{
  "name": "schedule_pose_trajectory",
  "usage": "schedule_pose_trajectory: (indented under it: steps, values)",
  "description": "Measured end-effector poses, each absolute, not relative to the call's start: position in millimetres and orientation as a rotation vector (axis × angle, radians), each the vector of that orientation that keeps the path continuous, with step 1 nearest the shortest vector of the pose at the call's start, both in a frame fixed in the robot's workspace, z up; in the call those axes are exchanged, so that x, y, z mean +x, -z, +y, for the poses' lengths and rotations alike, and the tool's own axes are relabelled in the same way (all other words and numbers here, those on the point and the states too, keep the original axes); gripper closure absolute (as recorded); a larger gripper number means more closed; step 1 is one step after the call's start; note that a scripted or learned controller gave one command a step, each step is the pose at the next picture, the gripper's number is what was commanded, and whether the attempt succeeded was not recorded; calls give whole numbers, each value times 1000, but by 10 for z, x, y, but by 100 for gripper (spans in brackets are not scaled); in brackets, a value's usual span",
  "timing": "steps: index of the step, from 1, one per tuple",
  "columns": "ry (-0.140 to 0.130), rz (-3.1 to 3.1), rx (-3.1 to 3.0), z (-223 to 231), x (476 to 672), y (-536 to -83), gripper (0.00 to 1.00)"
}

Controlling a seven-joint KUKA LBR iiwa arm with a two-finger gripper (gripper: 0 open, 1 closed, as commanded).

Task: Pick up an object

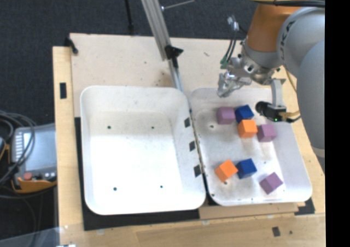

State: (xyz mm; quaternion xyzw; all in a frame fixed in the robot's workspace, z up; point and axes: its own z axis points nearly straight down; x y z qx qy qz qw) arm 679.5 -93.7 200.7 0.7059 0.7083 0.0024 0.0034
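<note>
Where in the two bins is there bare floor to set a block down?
The left bin has bare floor wall to wall. In the right bin, a free strip runs along its left wall, beside the orange cube. Its upper right is crowded around the purple cube, below the pincer.

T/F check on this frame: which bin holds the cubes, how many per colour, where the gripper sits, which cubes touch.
1. All the cubes lie in the right bin. True.
2. There are three orange cubes. False: two, one upper orange cube and one lower orange cube.
3. The gripper is above the far end of the right bin, near the upper-left purple cube. True.
4. The lower blue cube sits beside the lower orange cube. True.
5. The left bin holds a purple cube. False: all three purple cubes are in the right bin.
</note>
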Motion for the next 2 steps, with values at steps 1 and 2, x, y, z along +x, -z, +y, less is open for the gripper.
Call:
schedule_pose_trajectory:
  steps: [1, 2]
  values:
    - [-8, 2222, 2210, -962, 6764, -2656, 100]
    - [-4, 2226, 2211, -972, 6773, -2901, 100]
